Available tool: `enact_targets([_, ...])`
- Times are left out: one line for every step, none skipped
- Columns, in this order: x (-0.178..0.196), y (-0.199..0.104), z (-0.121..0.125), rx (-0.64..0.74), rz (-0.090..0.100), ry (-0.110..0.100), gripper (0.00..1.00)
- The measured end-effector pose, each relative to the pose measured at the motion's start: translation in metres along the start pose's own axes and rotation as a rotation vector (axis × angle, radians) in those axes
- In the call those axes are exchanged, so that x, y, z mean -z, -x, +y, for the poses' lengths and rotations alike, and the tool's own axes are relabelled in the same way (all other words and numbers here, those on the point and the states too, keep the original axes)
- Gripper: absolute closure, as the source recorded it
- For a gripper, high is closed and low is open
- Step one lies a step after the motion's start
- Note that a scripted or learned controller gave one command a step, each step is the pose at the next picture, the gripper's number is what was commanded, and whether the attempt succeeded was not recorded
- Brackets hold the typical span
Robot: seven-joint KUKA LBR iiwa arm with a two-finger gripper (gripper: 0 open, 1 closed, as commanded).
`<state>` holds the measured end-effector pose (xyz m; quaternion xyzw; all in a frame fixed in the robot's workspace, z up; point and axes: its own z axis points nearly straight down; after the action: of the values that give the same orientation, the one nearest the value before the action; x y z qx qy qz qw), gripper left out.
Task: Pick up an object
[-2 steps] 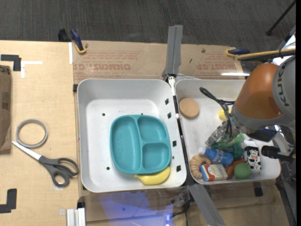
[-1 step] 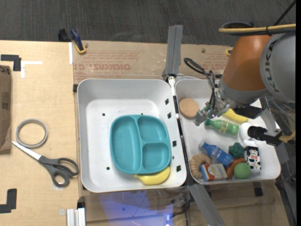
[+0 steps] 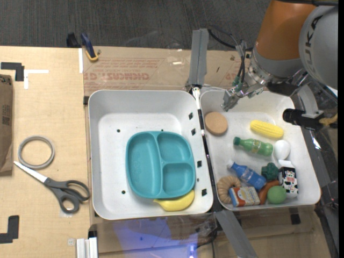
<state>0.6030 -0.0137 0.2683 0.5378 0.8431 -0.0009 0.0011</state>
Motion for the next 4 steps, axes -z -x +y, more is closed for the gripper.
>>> enact_targets([-0.077, 0.079, -0.015, 0.412, 0.001, 0.001, 1.0])
enact_targets([-0.002, 0.068, 0.009, 0.434, -0.001, 0.003, 1.0])
enact_targets([-0.133, 0.089, -0.028, 0.525, 0.002, 0.001, 1.0])
enact_targets([-0.057, 0.04, -0.013, 0.443, 0.0, 0.004, 1.0])
